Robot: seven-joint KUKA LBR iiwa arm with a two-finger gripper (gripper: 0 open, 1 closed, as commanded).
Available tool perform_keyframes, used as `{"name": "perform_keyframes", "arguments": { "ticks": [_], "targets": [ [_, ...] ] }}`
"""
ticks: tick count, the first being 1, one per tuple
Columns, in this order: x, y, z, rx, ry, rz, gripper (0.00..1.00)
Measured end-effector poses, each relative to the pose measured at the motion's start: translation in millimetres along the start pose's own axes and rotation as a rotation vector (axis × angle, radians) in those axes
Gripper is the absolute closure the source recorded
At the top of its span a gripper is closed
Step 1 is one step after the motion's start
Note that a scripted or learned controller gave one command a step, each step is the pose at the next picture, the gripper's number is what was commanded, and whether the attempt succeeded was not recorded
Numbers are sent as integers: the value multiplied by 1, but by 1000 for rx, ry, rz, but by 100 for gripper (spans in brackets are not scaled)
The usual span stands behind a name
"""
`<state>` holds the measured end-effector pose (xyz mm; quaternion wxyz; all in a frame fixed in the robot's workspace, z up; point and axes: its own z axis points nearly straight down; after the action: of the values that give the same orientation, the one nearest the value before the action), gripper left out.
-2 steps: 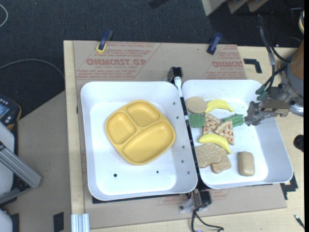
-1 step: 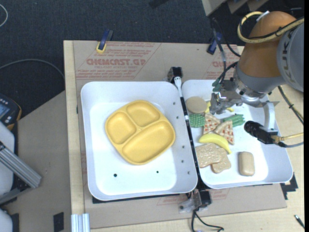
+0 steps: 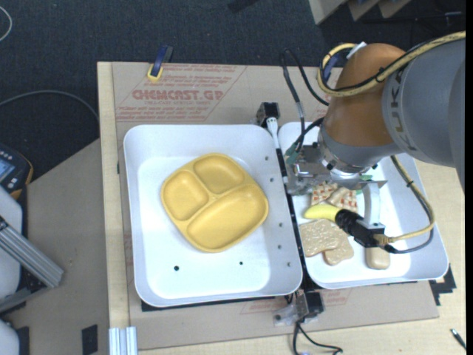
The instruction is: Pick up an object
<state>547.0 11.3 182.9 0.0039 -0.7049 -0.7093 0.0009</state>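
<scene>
Crackers [image 3: 325, 239] and a yellow banana [image 3: 319, 212] crowd the right bin [image 3: 429, 261] at five o'clock. Centre over one piece before descending. Whether the gripper [image 3: 336, 186] just above is open, I cannot tell. At nine o'clock, the yellow plate [image 3: 214, 202].

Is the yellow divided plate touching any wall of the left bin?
Apart. The camera view shows bare white bin floor all around the yellow divided plate, separating it from every wall of the left bin.
</scene>
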Motion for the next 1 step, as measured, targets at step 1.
{"name": "perform_keyframes", "arguments": {
  "ticks": [1],
  "targets": [
    [119,-24,-1,-3,2,-5,100]
  ]
}}
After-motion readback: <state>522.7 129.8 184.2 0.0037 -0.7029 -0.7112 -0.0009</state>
